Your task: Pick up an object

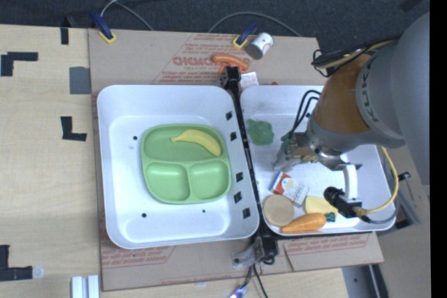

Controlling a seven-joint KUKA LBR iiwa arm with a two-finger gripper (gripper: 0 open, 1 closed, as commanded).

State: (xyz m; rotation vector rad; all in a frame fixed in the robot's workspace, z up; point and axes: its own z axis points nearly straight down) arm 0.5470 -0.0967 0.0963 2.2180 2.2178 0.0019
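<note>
In the right bin (279, 102), my gripper (288, 153) hangs low over the middle, just below a green leafy toy (260, 131). Close under it lies a small red-and-white packet (288, 188). Along the bin's near wall sit a tan round disc (278, 209), an orange carrot (304, 222) and a yellow piece (319, 205). The left bin (115, 171) holds a green divided plate (186, 162) with a yellow banana (199, 140) in its top compartment. The wrist hides the finger gap.
A black clip-lined divider (239, 143) separates the two bins. Behind them on the cardboard lie an orange item (230, 60) and a grey cylinder (260, 45). Black cables (316, 105) loop beside the wrist. The arm's grey body (412, 87) covers the right bin's far right side.
</note>
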